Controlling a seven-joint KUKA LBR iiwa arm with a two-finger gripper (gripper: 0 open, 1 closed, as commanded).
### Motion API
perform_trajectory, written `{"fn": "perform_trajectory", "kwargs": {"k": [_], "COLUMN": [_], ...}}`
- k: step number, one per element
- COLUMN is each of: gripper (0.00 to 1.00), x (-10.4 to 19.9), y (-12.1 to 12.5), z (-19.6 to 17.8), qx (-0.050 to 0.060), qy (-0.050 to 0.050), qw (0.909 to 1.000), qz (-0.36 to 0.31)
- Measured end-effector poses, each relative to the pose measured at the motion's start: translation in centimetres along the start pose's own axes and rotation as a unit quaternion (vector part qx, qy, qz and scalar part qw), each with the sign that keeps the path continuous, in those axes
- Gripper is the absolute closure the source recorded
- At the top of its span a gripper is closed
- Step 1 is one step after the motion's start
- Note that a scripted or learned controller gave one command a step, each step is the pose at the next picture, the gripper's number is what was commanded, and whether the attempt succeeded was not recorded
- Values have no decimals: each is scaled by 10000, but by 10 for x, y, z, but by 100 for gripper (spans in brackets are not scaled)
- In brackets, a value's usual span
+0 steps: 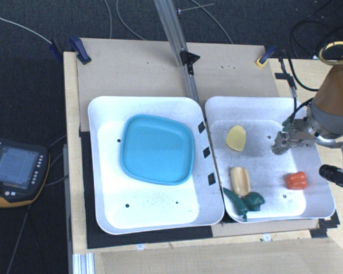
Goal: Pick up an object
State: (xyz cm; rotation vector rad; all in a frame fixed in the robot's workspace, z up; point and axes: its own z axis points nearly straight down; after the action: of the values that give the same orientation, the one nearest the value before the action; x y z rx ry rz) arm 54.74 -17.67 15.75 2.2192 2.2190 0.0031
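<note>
The right bin [257, 108] holds a pale yellow rounded piece [236, 138], a tan cylinder [239, 180], a dark green toy [246, 201] at the front edge and a small red-orange pepper-like object [296, 180]. My gripper [281, 145] hangs over the right half of this bin, above and left of the red object and well right of the yellow piece. Nothing shows between its fingertips.
A blue square plate [158, 149] lies in the left bin [106, 170]. A metal pole [177, 33] slants down to the divide between the bins. Blue clamps [79, 49] sit at the bench's back corners. A handheld pendant [14, 170] lies off the bench at left.
</note>
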Motion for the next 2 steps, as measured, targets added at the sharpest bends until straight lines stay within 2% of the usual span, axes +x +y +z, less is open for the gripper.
{"fn": "perform_trajectory", "kwargs": {"k": [2], "gripper": [100], "x": [12], "y": [4], "z": [-104], "qx": [-6], "qy": [1], "qw": [10000], "qz": [-5]}}
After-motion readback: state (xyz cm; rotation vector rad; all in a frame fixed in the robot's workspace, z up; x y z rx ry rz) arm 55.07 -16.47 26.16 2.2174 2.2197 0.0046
